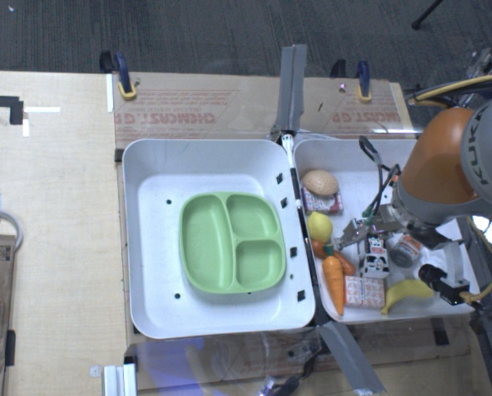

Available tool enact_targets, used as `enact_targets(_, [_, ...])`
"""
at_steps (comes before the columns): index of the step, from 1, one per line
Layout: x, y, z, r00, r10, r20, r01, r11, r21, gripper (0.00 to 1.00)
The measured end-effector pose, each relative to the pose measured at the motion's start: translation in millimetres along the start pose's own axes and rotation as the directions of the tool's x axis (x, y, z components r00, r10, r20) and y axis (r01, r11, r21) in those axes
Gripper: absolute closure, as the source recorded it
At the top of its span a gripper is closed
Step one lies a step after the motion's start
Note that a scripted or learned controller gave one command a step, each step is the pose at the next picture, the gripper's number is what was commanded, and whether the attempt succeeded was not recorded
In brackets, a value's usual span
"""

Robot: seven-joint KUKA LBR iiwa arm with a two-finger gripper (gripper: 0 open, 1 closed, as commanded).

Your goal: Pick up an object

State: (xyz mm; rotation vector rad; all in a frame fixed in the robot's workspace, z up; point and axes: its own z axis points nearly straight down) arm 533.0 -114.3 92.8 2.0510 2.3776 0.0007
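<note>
Camera view: left bin (pixel 139 246) roomy around green divided plate (pixel 232 242). Right bin (pixel 328 151) crowded: bun (pixel 320 182), lemon (pixel 319 225), carrot (pixel 333 283), banana (pixel 408 294). Gripper (pixel 370 231) low mid-bin, jaw state cannot tell.

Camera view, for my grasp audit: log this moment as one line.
pincer: low in right bin | below: small carton | nearby: carrot, lemon, banana | left bin: green tray

light wood bench (pixel 56 221) has two white bins (pixel 143 246) side by side, plus a cardboard sheet (pixel 196 110) underneath.
</note>
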Motion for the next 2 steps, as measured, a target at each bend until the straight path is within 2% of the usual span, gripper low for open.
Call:
enact_targets(1, [-2, 0, -9, 1.000, 0.005, 0.002, -0.005, 1.000, -0.001, 1.00])
enact_targets(2, [28, -2, -133, 0.996, 0.089, 0.001, -0.089, 0.996, 0.003, 1.00])
